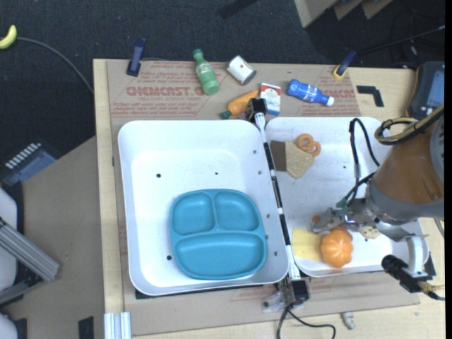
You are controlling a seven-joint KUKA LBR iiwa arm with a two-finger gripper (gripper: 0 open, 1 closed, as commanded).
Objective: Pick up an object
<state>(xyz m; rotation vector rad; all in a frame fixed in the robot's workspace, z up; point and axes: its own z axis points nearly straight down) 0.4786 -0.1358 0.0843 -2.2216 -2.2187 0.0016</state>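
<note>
Gripper (pixel 332 221) hangs low in the right bin (pixel 321 157), just above the little orange pumpkin (pixel 336 248) near the front wall; can't tell its opening. Pumpkin looks light, hard, rounded and slippery, so I'd pinch across its middle

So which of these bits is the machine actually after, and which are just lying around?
In play, in the right bin by the pincer: orange pumpkin, yellow block, pretzel, cracker.

Lying about: blue tray, green bottle, blue bottle, white can.
</note>
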